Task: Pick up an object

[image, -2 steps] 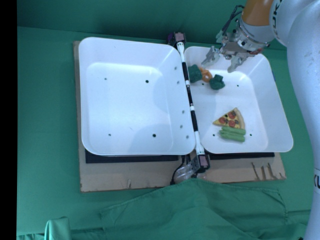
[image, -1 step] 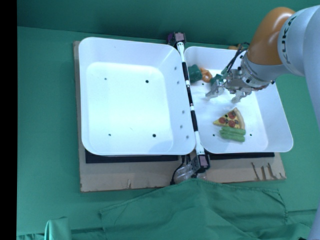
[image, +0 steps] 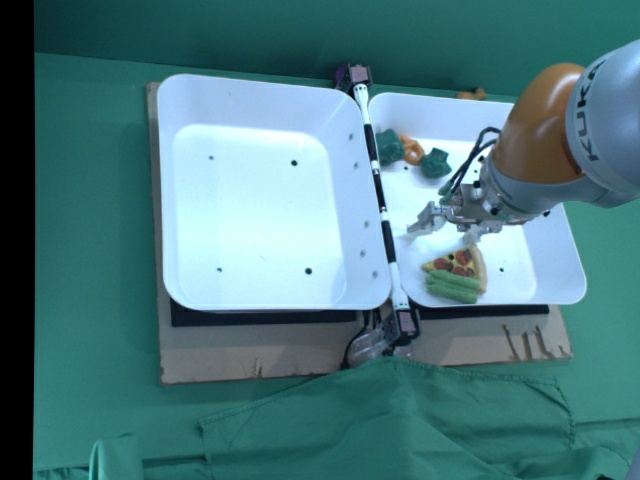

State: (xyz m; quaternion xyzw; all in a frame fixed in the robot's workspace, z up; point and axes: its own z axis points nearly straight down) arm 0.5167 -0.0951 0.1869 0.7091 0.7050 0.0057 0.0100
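Observation:
My gripper hovers over the middle of the right bin, its fingers spread apart with nothing between them. Just below it, near the bin's front wall, lies a toy pizza slice with a bunch of green beans against its lower edge. At the back left of the same bin sit a teal toy, a small orange piece and a darker teal toy. The grey arm with its orange band covers the bin's right middle.
The left bin stands beside the right one, with a black-and-white divider rod between them. A small orange thing lies outside the right bin's back rim. Green cloth is bunched in front of the bench.

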